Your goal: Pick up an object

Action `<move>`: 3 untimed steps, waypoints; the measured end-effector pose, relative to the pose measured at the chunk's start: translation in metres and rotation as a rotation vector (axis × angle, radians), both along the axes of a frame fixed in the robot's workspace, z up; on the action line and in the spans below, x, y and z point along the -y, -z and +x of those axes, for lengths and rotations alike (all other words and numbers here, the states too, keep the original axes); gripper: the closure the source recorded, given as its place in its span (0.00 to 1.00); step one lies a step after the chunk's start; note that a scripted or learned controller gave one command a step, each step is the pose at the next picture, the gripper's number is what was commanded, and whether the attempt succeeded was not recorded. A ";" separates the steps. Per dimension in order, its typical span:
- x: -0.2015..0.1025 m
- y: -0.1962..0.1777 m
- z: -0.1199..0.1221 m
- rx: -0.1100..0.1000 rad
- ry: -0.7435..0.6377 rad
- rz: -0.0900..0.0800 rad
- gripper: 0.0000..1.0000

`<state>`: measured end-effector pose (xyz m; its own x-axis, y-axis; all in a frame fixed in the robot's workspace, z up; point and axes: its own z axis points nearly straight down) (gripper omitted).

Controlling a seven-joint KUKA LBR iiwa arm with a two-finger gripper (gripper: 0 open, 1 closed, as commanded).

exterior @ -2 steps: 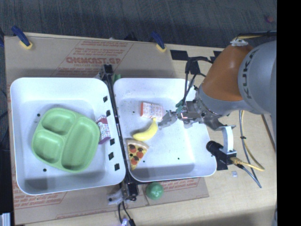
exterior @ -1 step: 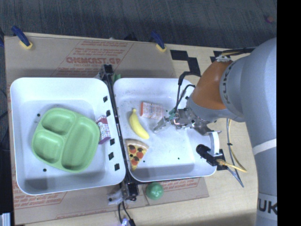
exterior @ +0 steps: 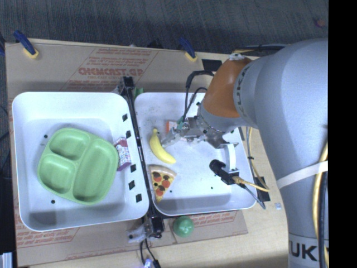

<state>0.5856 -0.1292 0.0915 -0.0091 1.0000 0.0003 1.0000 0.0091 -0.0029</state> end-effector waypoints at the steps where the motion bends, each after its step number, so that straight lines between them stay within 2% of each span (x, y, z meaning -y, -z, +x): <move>1: 0.001 -0.010 0.000 -0.001 -0.002 -0.001 1.00; 2: 0.022 -0.100 -0.088 0.001 0.006 0.000 1.00; 3: 0.058 -0.110 -0.109 0.002 0.006 0.000 1.00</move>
